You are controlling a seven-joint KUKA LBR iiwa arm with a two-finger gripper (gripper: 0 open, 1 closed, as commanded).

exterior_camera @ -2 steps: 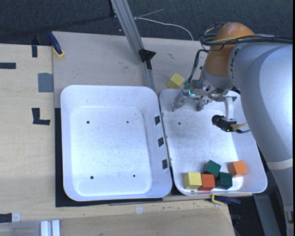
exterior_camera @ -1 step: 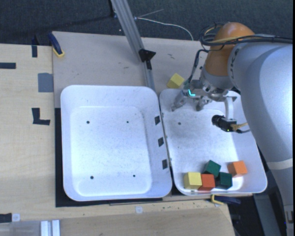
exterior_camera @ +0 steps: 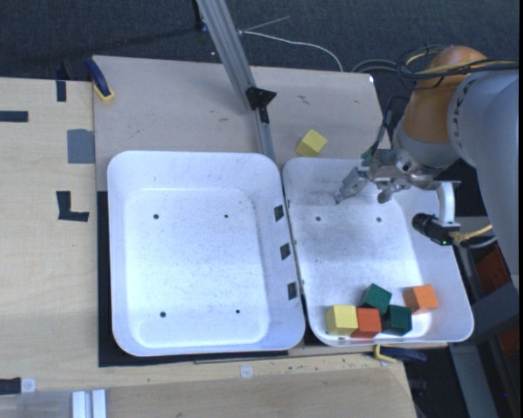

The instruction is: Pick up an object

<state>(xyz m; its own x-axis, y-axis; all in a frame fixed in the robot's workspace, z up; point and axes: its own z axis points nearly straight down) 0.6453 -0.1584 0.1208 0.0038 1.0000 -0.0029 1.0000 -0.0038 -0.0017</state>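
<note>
Pincer (exterior_camera: 364, 190) of the grey arm hung over the far end of the right-hand shallow white plastic bin (exterior_camera: 349, 233), its two dark fingers spread apart with nothing between them, so it stood released and empty. It pointed down and toward the left of the view, above a bare, speckled patch of the bin floor.

The things it could take lay well apart from it, all huddled at the near end of that same bin, close to the near rim. There sat a yellow foam cube (exterior_camera: 341, 320) at the left of the huddle, an orange-red cube (exterior_camera: 368, 321) touching it, a dark green cube (exterior_camera: 376, 297) just behind, another dark green cube (exterior_camera: 399, 319) to the right, and an orange cube (exterior_camera: 421, 298) nearest the right wall. They were packed tight, several touching, which I judged would leave little room for fingers to slip in.

So the coming move, as I read it, turned on travel along the bin's long axis, from the far end toward the near rim and slightly rightward. The orange cube looked the most exposed pick.

A lone yellow block (exterior_camera: 312, 142) rested outside the bins on the tan table (exterior_camera: 174, 103), just beyond the far rim. The left-hand white bin (exterior_camera: 122, 233) lay beside the other.
</note>
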